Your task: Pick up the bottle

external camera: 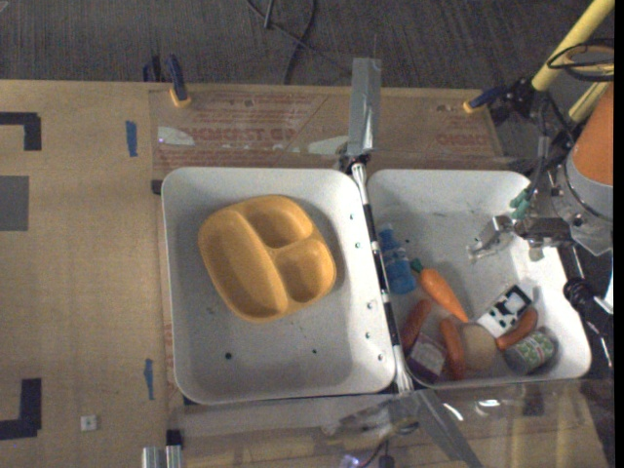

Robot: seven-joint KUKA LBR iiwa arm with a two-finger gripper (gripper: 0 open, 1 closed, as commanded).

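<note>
We see the blue bottle (397,265) lying on its side in the right bin (439,198), pressed against the wall it shares with the left bin (185,261), which holds a yellow divided plate (267,256). A carrot (445,294) lies just beside the bottle, sausages (417,322) a little nearer the front. Our hand (502,234) hovers well apart from the bottle, toward the arm, fingers spread and grasping nothing. We judge the wall may block one finger, or the carrot gets caught instead.

The right bin's (439,195) upper half lies open; carrot (444,293) and sausages (450,347) crowd its lower part.
</note>
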